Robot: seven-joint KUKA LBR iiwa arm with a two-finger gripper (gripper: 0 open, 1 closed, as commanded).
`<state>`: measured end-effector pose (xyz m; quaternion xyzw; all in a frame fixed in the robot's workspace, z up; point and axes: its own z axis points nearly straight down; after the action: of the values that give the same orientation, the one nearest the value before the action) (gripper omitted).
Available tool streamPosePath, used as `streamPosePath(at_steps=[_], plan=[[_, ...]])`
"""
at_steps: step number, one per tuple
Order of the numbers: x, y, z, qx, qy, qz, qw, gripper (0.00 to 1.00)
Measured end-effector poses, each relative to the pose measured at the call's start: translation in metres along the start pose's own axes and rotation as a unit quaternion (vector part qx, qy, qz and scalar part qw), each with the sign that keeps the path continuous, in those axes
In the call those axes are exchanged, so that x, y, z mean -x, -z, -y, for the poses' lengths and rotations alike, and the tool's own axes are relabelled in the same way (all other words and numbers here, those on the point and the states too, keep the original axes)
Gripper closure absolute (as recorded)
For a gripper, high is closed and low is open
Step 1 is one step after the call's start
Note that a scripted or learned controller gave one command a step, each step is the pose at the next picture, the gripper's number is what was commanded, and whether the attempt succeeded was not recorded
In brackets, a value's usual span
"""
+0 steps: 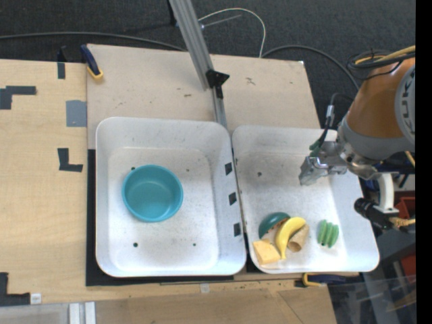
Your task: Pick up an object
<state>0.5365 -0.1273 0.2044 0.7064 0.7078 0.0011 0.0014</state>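
The gripper (312, 174) is hanging over the right bin (270, 150); I cannot tell its state. Toward that bin's near edge, a banana (290, 233) is lying among a green pod (328, 233), a yellow block (266, 252) and a dark green piece (272, 221). A teal bowl (152, 193) is sitting in the left bin (115, 137).

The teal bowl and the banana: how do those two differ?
The bowl is teal and round; the banana is yellow and curved. The bowl looks much bigger than the banana. The bowl sits alone in the left bin, while the banana lies in the right bin, crowded against a dark green piece and a yellow block. Both rest near the front of their bins, apart from the gripper.
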Motion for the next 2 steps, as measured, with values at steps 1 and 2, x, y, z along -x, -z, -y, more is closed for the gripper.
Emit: streamPosePath(at_steps=[1,2], plan=[[0.000,0.050,-0.001,0.000,0.000,0.000,1.0000,1.00],[-0.056,0.054,-0.016,-0.002,0.003,-0.001,1.0000,1.00]])
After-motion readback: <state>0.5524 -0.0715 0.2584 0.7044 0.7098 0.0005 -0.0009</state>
